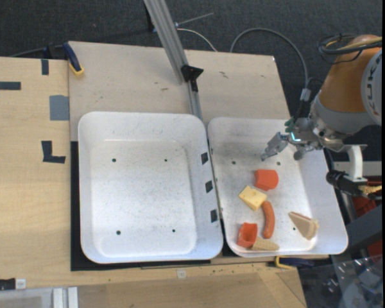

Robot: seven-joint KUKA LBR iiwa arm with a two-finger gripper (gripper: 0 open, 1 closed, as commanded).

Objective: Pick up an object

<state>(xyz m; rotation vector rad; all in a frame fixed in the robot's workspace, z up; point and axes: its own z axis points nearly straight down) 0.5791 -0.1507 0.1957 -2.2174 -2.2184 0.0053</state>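
The tool [274,147] hangs over the upper part of the right bin [234,140], its dark fingers pointing down and to the left toward the bin floor; whether they are spread or closed I cannot tell, and nothing shows between them. The grey arm [353,101] with its orange band reaches in from the right edge. The objects lie in the lower half of that same bin: a red block [266,179] just below the tool, a yellow block [253,197] touching its lower left corner, an orange sausage [268,219] below that, a second red piece [247,233] near the bin's front wall, a tan wedge [304,224] off to the right, and a flat tan piece [265,244] at the front rim. The left bin [90,172] sits beside it on the wooden bench [25,191]
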